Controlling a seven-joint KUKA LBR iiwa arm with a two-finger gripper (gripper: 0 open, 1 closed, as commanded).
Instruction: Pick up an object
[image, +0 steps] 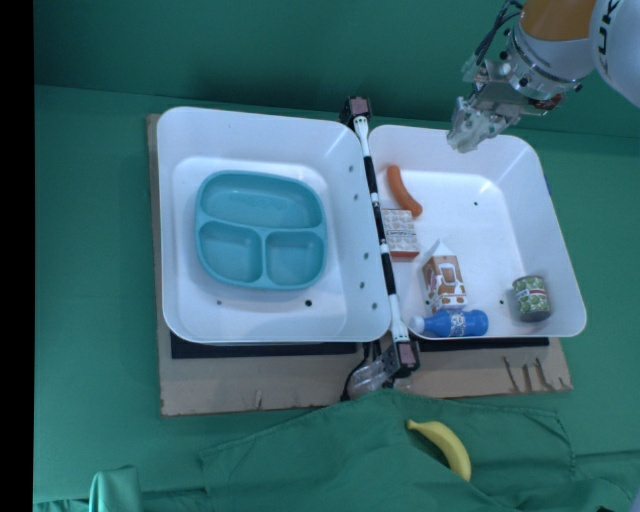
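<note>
sausage (404, 190), two cartons (400, 234), blue bottle (452, 323) and can (531, 297) lie in right bin (560, 262).

We see the tool (470, 133) hovering over the right bin (545, 205) at its 12 o'clock rim. Inside lie a hot dog (404, 190), a small carton (401, 233), a milk-carton toy (444, 277), a blue bottle (452, 323) and a can (531, 297). The left bin (190, 140) bears a teal divided plate (262, 229).

Two white bins are counted: a left bin (180, 140) and a right bin (540, 190). One teal divided plate (262, 230), one sausage (403, 190), one small box (401, 234), one carton (444, 277), one blue bottle (452, 323), one can (531, 298) and one banana (444, 444) are seen.
</note>
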